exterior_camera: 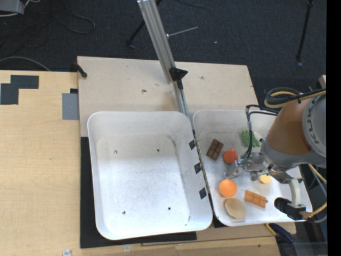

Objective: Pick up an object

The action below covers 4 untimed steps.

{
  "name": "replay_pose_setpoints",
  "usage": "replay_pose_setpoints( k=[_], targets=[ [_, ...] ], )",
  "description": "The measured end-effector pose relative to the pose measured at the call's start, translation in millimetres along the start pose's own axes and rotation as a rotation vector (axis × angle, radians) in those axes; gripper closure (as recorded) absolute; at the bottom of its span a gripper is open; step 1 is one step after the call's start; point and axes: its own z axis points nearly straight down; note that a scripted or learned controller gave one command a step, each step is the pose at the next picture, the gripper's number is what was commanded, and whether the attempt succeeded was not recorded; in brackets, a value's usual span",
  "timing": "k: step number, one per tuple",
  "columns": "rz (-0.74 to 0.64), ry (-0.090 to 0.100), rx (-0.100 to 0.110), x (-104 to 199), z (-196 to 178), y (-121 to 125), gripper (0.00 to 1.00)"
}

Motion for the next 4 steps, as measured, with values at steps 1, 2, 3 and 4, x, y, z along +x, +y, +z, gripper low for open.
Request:
replay_pose_setpoints(
  k=[1,2,3,4],
  targets=[
    [0.007,0.001,0.000,-1.2,-10.3,-0.3,1.00],
    [0.002,-0.001,-0.005,-4.8,-72.6,-2.1,1.00],
    [-0.003,-0.001,-0.006,-2.9,-132.4,6.3,1.00],
    [-0.003,-0.001,-0.003,-4.0,-163.0,6.7,1.00]
  ],
)
